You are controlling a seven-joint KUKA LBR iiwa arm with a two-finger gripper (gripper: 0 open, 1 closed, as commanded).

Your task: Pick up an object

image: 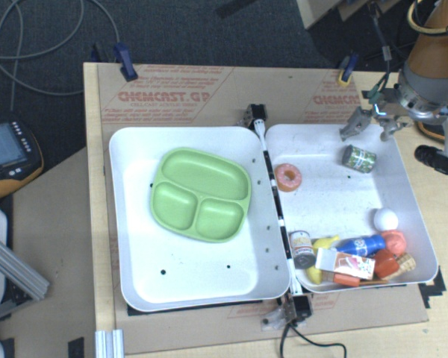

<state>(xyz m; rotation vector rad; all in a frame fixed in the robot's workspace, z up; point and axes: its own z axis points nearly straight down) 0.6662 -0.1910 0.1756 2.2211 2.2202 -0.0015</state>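
Hovering at the right bin's (403,171) far edge, we see the hand (372,123) spread open, holding nothing, just beyond the can (359,158).

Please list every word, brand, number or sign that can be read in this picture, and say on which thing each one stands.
"CHEMCAST GP": red print on the brown board under the bins, left part; the last letters are faint.
The same red print repeats on the board's right part, partly cut off by the right bin; smaller lines beneath are too blurred to read.
Labels on the small can, the jar and the red-and-white box: too small to read.
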